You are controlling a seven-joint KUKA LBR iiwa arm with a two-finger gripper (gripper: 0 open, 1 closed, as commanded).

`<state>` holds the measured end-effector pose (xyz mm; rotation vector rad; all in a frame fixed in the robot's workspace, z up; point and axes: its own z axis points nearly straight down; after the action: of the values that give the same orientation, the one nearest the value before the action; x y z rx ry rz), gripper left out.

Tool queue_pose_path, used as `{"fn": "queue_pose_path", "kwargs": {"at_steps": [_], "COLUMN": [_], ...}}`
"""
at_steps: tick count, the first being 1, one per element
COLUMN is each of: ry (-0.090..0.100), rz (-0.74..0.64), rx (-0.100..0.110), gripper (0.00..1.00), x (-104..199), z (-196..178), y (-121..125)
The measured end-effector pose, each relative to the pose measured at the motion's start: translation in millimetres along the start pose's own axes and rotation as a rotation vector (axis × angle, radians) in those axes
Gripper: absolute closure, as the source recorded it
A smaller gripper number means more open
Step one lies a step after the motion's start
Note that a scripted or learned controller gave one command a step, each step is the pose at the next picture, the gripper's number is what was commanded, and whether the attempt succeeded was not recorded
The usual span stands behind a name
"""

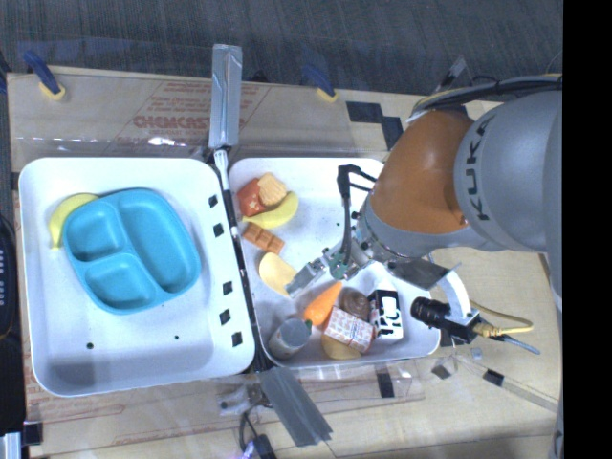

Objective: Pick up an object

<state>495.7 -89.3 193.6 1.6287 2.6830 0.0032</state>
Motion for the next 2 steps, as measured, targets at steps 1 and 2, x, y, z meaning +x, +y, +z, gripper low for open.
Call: {"fn": "queue_pose_path", "kwargs": {"at_steps": [1, 2], "ry": [-0.001, 0.000], "rz": [-0.164, -0.019], "rx": [0.002, 0.004], "gripper": [0.00, 0.00], "x": [-21.5, -34.9], "z": [-37.8, 59.8], "y": [-25.4, -39.4]}}
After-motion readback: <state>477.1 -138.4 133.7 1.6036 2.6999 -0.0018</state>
